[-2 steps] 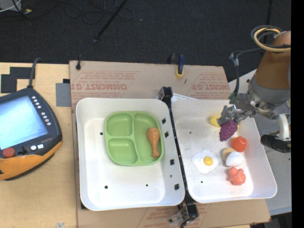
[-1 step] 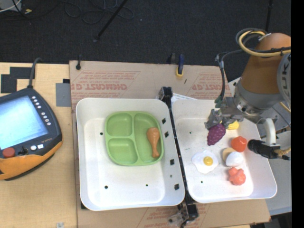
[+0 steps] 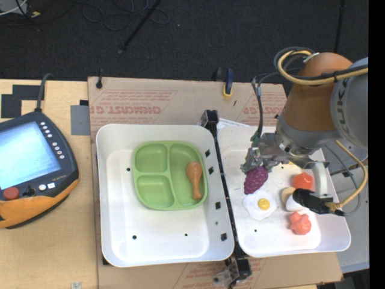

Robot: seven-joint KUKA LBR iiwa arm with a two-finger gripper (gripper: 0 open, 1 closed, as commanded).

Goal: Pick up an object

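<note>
Looks down at a slant from high above the desk, fixed, far enough back to take in both white bins side by side.

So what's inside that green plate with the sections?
A toy drumstick lies in the green plate's right-hand section, its end resting on the rim. The other two sections hold nothing. Whatever is under the plate itself, on the left bin, is covered.

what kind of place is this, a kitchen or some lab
Most likely a robotics lab, not a kitchen: a grey arm with an orange band reaches over two shallow white bins of plastic toy food, an orange-edged handheld control pendant with a screen lies beside them, and loose cables trail behind.
</note>
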